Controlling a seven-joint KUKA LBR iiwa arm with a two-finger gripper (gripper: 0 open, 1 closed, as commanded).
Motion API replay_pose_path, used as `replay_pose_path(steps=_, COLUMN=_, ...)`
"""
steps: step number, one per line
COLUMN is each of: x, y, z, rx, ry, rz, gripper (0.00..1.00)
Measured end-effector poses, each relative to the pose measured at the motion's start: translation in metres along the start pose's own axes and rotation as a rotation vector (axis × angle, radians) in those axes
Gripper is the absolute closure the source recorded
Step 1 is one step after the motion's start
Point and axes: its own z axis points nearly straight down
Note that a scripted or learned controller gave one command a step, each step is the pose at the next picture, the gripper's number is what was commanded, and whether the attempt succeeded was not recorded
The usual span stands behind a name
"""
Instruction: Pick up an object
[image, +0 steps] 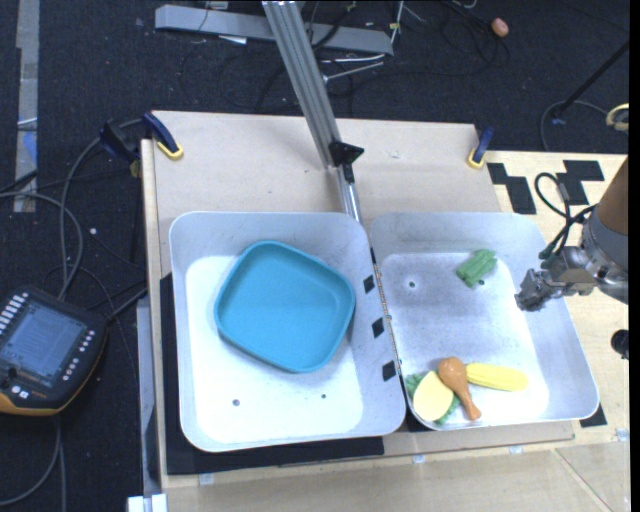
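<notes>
Look to the right side of your view: the end effector (530, 291) sits over the right edge of the right bin (560, 330), with the grey arm (605, 250) reaching in behind it. You cannot tell from this angle whether it is wide or narrow, and nothing shows in its grip. The things you could pick up all lie in that right bin. A green object (477, 267) rests near the far side, a little to the left of the end effector and apart from it. At the near edge you have a cluster: a yellow corn-like piece (496, 377), an orange drumstick-shaped piece (458, 384) just beside it, and a pale yellow slice (433, 397) with a bit of green at its left. In the left bin (200, 400) a blue square plate (286, 305) lies flat. Both bins sit side by side on the pale surface (250, 165).
</notes>
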Motion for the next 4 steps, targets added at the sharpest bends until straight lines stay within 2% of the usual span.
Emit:
replay_pose_path(steps=1, x=0.000, y=0.000, z=-0.020, rx=0.004, ry=0.001, rz=0.001, gripper=1.00)
replay_pose_path(steps=2, x=0.048, y=0.004, z=-0.019, rx=0.005, ry=0.002, rz=-0.004, gripper=1.00)
replay_pose_path(steps=4, x=0.147, y=-0.011, z=-0.034, rx=0.005, ry=0.002, rz=-0.004, gripper=1.00)
